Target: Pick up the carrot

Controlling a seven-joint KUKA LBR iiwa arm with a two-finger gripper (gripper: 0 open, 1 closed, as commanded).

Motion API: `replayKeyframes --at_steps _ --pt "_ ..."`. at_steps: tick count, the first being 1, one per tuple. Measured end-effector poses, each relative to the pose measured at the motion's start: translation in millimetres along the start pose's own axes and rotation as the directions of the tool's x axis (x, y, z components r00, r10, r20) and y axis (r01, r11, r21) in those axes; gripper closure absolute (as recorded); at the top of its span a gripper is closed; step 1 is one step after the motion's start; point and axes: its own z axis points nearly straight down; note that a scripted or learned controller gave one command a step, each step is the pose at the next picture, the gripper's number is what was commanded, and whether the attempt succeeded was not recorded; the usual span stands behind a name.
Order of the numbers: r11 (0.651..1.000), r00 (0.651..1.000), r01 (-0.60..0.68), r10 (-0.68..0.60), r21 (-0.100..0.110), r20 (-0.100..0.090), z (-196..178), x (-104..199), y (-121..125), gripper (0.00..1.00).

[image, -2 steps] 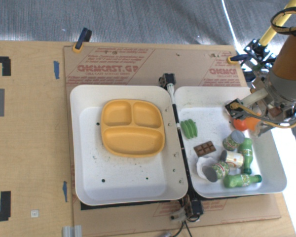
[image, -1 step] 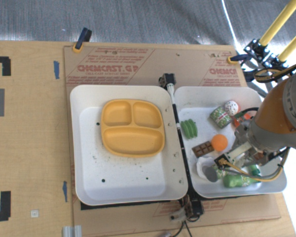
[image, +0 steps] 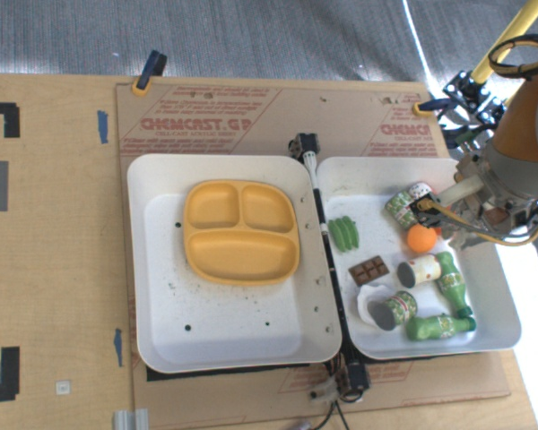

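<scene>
The carrot [image: 421,238] shows as a small rounded orange piece in the right bin [image: 502,287], near the bin's right middle. My gripper [image: 446,218] hangs just above and to the right of it, at the end of the grey arm with the orange band that reaches in from the right. Cables and the wrist body hide the gripper's tip, and I cannot tell whether it touches the carrot. A green-and-white can [image: 405,202] lies directly to the carrot's upper left.
The right bin also holds green pea pods [image: 344,233], a brown chocolate bar [image: 369,270], a small can [image: 400,308], a white cylinder [image: 417,270] and two green bottles [image: 453,285] [image: 439,326]. A yellow divided plate [image: 242,231] sits in the left bin [image: 152,267].
</scene>
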Motion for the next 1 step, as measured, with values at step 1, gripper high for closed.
replayKeyframes --at_steps 1 --pt "1.000 1.000 0.027 -0.027 0.000 0.001 29.6 100.9 20.8 1.00"
